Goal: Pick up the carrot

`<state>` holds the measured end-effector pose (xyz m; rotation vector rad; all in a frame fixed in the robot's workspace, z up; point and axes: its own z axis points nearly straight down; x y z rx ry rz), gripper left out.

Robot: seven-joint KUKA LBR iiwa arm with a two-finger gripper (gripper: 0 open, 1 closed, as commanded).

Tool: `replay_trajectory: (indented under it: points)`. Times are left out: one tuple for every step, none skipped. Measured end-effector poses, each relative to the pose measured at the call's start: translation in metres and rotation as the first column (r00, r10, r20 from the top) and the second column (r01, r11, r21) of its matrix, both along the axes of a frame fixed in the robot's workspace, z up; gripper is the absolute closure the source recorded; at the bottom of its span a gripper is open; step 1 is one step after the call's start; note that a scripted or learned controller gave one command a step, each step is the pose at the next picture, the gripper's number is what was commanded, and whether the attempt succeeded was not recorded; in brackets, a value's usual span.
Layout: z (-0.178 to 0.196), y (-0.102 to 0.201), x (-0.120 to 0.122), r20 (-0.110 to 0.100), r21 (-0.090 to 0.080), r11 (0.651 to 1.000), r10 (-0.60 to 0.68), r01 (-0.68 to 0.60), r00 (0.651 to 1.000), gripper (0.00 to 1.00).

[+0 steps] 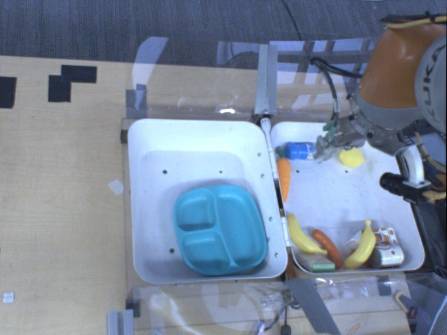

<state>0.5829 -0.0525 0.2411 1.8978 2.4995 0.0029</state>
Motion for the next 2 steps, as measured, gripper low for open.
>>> replay_trajectory:
  points:
    - [0.012, 0.001, 0.002, 0.006, 0.0, 1.0, 0.006, -0.006, 1.0, 1.0]
    - [-0.03, 0.036, -0.07, 0.001, 0.0, 0.969, 0.246, -0.246, 0.969, 1.0]
